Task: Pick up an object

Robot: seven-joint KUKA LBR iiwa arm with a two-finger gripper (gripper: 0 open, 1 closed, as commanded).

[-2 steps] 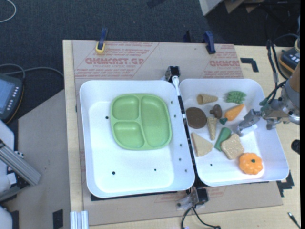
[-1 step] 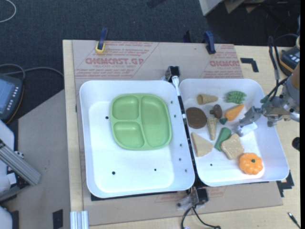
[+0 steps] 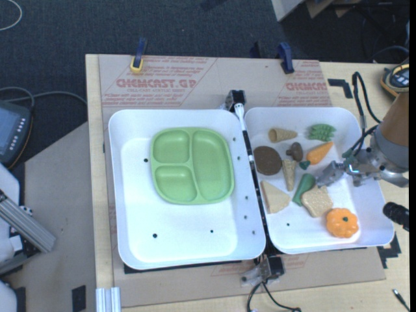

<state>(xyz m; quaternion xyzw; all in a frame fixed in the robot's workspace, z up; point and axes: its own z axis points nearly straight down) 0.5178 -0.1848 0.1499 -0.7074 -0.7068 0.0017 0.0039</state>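
Hovering over the right bin (image 3: 286, 236), my claw (image 3: 329, 174) grips nothing I can confirm; whether it's released is unclear. Green pepper (image 3: 303, 188) just beside it—descend next.

Even, bright overhead light; both white bins (image 3: 130, 174) look nearly washed out, with soft shadows along their near edges. The arm (image 3: 396, 142) at the bench's right edge seems slightly blurred.

Arm (image 3: 398, 132): tan-orange upper band over a grey cylindrical wrist section.
Wrist housing (image 3: 383, 168): pale grey metal, rounded.
Cables (image 3: 361, 103): thin black leads looping beside the arm.
Gripper (image 3: 333, 173): grey metallic fingers with dark fittings.
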